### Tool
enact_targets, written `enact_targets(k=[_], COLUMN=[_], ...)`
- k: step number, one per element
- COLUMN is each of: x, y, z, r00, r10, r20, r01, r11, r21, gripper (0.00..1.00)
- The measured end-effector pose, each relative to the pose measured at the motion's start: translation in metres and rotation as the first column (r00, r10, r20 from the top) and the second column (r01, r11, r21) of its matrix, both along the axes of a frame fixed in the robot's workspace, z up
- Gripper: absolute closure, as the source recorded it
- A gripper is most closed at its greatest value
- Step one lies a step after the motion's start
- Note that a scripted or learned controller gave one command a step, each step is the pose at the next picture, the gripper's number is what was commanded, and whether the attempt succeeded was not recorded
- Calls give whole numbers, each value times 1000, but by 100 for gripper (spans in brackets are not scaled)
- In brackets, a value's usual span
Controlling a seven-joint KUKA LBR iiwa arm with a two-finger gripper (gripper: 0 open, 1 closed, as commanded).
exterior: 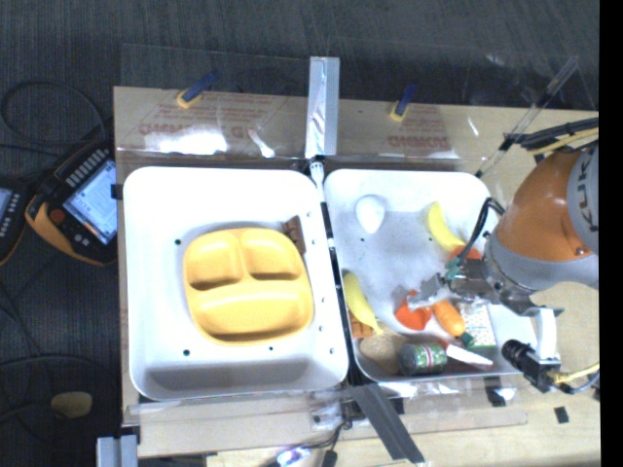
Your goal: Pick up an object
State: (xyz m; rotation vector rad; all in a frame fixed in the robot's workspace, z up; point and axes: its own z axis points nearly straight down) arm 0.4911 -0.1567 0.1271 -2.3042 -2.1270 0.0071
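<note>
I see two white bins side by side on the desk [146,125]. The left bin [156,212] has a yellow tray [248,285] in it, with three dips in the top. A small brown thing [293,230] sits just past the tray's far right corner.

The right bin [389,188] has lots of little things. A white round thing [370,212] lies near the far left. A yellow banana [443,227] lies near the far right. Another yellow banana [360,303] leans on the left wall. Near the middle I see a red thing [413,315] and an orange carrot [448,317], touching each other. A green can [422,359] lies on its side at the near edge, next to a tan lump [382,348].

My arm [545,227] comes in from the right. The claw [458,282] is low in the right bin, just above the red thing and the carrot. I cannot tell how the claw is set.
</note>
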Motion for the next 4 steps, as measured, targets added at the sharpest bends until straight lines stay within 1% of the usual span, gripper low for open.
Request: enact_targets(k=[1, 2, 3, 4], x=[11, 16, 14, 14], y=[-22, -24, -22, -18], z=[-34, -25, -27, 33], r00=[923, 924, 923, 962], r10=[383, 380, 384, 272], r20=[21, 32, 25, 2], r01=[-383, -380, -384, -272], r11=[924, 925, 923, 962], r21=[-10, -24, -17, 2], gripper=[0, 100, 0, 0])
